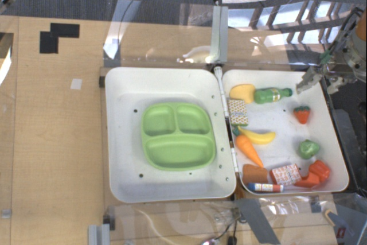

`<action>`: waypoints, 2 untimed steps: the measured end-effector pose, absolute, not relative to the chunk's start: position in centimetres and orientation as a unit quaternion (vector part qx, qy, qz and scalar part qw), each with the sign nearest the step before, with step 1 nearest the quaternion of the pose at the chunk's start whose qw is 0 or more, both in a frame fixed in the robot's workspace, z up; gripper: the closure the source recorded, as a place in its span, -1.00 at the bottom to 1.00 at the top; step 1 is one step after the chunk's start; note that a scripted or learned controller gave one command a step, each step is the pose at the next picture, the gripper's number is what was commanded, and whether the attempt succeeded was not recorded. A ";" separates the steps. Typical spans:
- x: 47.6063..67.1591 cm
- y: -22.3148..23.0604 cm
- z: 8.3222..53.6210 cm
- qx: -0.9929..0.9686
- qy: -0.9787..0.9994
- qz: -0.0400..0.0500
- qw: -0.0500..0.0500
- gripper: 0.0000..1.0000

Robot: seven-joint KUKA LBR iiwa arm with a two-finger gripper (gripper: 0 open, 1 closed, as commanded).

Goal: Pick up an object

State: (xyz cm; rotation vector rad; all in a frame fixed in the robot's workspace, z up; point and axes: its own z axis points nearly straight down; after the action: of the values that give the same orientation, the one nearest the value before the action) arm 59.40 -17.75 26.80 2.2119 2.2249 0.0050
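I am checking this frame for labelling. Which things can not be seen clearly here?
- Hand, camera view: small and blurred at the bin's far right corner; finger state unreadable.
- Arm: cut off by the right edge.
- Patterned box: print too small to read.
- Small carton: label illegible.

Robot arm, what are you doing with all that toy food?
The gripper hovers over the back right corner of the right bin, near the green bottle and the strawberry. It holds nothing. The toy food lies in that bin; the green tray sits in the left bin.
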 end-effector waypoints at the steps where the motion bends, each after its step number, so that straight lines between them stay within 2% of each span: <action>1: 62.6 -9.5 10.3 0.739 0.674 0.007 0.007 -1.00; 2: 62.6 -9.5 10.3 0.739 0.674 0.007 0.007 -1.00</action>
State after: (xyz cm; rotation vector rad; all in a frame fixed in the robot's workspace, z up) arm 62.65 -9.54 10.30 2.3115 2.1078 0.0206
